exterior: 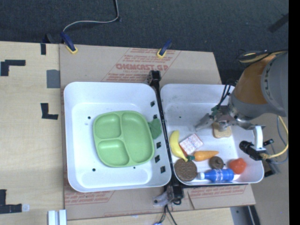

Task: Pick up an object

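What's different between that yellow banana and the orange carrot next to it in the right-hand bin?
The banana is yellow and curved; the carrot is orange and straight, tapering to a point. The banana runs roughly up and down in the view; the carrot lies crosswise. The banana looks thicker and longer. Both lie flat in the right bin, near a small red-and-white packet.

From my feed: both bins, left (75,125) & right (187,95), look smooth white plastic w/ a slight sheen. Green tray (124,138) is matt plastic. Cardboard sheet (93,62) under them is dull brown, printed red. Bench (23,125) reads as pale wood laminate. Banana (175,145) looks glossy plastic.
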Controlling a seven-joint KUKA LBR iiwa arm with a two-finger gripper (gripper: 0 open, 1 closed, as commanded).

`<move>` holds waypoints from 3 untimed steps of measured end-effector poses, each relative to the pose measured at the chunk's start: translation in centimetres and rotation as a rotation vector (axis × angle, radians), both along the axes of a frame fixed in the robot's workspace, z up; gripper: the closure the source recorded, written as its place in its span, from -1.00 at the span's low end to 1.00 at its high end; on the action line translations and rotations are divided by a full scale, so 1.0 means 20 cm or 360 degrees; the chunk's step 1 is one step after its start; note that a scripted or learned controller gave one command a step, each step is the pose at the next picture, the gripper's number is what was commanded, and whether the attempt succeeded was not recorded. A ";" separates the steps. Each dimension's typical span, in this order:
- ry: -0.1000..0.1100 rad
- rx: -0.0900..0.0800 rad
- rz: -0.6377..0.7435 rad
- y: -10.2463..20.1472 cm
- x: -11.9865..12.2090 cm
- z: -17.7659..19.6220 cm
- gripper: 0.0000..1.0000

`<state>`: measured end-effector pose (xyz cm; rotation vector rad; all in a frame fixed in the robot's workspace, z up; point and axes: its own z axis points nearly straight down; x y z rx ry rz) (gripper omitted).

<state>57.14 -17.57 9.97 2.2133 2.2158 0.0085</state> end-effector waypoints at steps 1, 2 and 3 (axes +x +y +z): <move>0.0016 0.0002 -0.0001 -0.21 0.15 0.29 -1.00; 0.0005 0.0007 0.0004 -0.23 0.11 -0.05 -1.00; -0.0001 0.0006 0.0008 -0.22 0.12 0.00 1.00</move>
